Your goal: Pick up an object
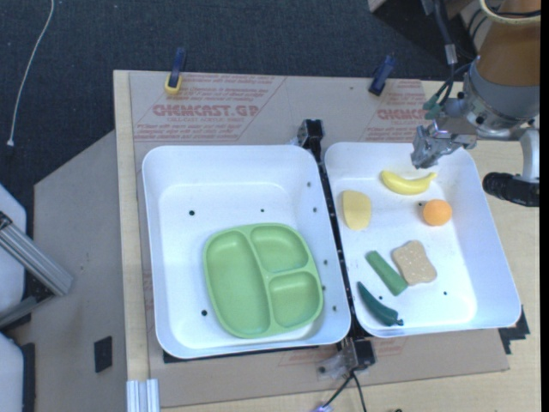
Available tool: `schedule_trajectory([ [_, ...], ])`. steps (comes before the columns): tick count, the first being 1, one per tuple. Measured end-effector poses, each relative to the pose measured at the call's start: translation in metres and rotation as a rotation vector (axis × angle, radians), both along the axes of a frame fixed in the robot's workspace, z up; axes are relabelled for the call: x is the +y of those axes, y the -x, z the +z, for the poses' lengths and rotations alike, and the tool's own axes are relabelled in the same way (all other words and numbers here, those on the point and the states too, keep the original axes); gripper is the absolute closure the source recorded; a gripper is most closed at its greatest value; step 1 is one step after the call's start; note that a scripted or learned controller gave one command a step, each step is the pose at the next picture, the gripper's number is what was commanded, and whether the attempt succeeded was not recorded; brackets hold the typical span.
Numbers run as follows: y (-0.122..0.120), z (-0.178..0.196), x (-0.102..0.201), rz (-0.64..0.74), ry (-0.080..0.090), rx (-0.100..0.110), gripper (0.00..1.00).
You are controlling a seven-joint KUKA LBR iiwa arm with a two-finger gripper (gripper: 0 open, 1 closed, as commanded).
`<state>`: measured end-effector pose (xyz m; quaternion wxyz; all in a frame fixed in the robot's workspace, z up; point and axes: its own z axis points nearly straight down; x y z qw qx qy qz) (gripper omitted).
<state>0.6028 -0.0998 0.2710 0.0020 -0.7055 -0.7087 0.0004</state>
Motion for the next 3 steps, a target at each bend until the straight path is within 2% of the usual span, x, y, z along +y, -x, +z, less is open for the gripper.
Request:
schedule_trajectory([
  [3,0.023,-0.046,0.156,0.002,0.0,0.001,1.0],
])
